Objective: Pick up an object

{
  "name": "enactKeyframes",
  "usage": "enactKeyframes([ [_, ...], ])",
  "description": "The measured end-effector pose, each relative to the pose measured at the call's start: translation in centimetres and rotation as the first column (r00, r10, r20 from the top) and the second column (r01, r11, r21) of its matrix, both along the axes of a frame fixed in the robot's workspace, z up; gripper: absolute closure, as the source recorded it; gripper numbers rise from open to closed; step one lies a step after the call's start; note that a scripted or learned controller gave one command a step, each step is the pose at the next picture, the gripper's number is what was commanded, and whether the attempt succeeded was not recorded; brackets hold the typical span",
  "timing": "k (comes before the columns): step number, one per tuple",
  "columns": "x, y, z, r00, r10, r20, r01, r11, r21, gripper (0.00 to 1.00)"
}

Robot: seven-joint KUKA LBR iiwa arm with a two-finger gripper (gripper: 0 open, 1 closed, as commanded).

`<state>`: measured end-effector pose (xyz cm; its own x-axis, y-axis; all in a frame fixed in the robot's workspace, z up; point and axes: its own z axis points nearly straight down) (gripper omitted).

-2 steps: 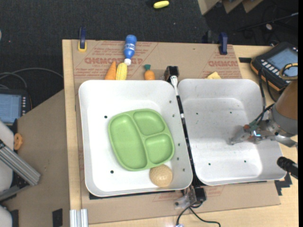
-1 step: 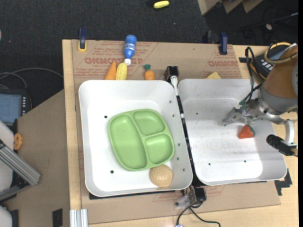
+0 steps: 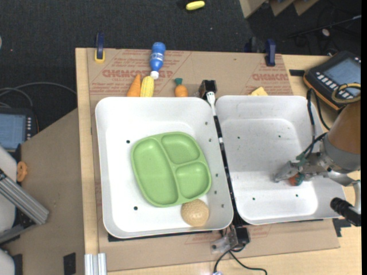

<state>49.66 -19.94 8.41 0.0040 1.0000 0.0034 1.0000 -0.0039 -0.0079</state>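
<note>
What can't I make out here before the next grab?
- Gripper, in the right bin: too small to tell open from shut.
- Small red thing at its tip: held or merely touched, unclear.
- Bottle beyond the left bin: label too small.

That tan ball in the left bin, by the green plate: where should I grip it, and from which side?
Come straight down on the tan ball and close across its widest part, fingers left and right of it. The green plate crowds its far side and the bin wall its near side; left and right look freer.

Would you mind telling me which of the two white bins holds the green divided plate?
The left bin holds the green plate; the right bin has the gripper in it instead.
</note>
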Motion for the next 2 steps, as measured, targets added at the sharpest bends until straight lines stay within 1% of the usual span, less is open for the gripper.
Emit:
enactKeyframes([
  [1, 0.4, 0.0, 1.1, 1.000, 0.002, 0.009, -0.002, 1.000, -0.004, 1.00],
  [2, 8.3, 4.7, 0.0, 1.000, 0.012, 0.015, -0.012, 1.000, -0.004, 1.00],
])
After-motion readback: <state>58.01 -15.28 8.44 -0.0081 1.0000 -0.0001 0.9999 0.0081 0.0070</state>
